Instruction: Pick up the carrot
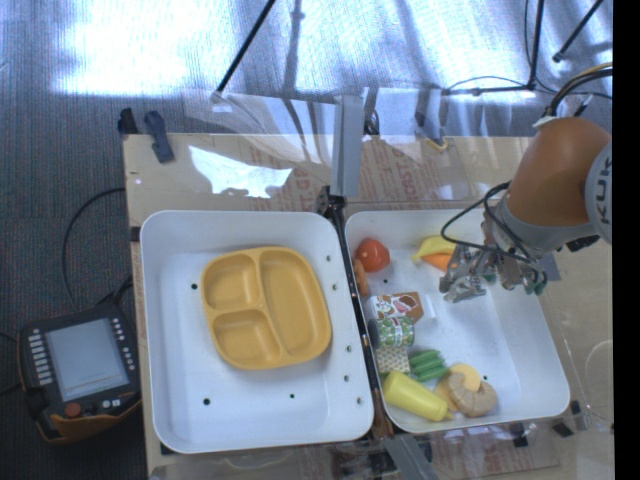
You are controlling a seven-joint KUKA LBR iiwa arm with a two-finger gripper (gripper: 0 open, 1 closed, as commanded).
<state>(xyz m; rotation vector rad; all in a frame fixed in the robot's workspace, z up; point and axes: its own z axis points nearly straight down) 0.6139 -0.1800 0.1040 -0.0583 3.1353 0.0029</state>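
A slim orange piece that looks like the carrot lies against the left wall of the right bin, just below a red tomato. My gripper hangs over the upper middle of that bin, well to the right of the carrot. It sits just right of and below a small orange wedge tucked under a yellow piece. Nothing can be seen held in the gripper.
A small printed carton and a can sit left of centre in the right bin. Green beans, a yellow bottle and a biscuit-like item lie at its front. A yellow divided plate lies in the left bin.
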